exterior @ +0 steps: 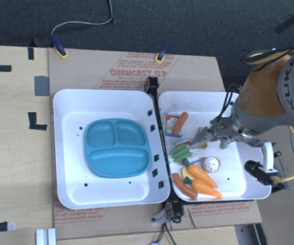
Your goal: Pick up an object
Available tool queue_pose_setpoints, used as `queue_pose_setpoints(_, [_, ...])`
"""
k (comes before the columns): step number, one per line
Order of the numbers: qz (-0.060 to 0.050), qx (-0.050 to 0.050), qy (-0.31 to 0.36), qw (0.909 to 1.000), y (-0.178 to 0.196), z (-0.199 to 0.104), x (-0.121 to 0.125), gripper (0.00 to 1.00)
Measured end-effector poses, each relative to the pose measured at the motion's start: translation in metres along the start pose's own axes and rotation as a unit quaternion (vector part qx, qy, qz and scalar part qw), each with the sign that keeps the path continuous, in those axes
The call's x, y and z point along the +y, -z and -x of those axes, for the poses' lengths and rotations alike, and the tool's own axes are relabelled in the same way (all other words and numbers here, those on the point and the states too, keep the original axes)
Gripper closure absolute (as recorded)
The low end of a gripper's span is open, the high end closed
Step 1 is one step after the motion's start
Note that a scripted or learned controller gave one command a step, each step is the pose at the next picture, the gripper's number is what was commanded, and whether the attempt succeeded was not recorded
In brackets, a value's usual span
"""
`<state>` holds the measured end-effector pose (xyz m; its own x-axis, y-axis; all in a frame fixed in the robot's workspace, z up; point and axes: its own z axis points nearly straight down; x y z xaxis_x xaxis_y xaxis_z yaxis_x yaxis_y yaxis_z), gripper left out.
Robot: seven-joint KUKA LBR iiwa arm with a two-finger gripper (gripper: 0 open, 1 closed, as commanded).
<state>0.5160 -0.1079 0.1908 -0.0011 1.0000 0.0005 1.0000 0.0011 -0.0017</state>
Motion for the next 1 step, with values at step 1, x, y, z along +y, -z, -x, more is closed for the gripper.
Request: queue_pose_setpoints(1, [0.0,0.0,0.001,1.0,-0.1001,-0.0006,0.0417,0.0])
